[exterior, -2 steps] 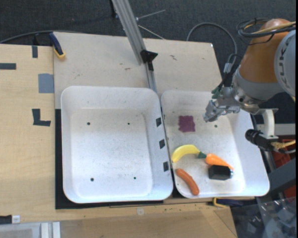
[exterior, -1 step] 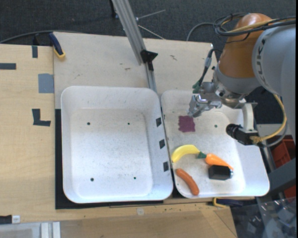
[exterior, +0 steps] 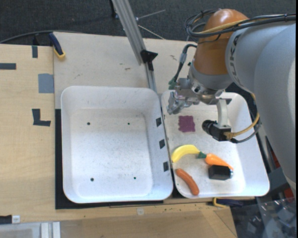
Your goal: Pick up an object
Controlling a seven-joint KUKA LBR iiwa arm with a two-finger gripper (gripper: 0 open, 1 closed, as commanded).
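Over the right bin (exterior: pixel 256 180), the end effector (exterior: pixel 178 104) hangs near a purple square (exterior: pixel 186 124), its grip impossible to judge, while banana (exterior: pixel 185 152), carrot (exterior: pixel 217 160), sausage (exterior: pixel 187 181) and black block (exterior: pixel 219 172) lie unpicked, so the grasp looks undone.

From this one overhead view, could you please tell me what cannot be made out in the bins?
- Hand: blurred and partly under the wrist, so its finger state cannot be read.
- Right bin: its far corner is covered by the arm.
- Black object: the carrot overlaps its top edge; too small to identify.
- Purple square: too blurred to tell its material.
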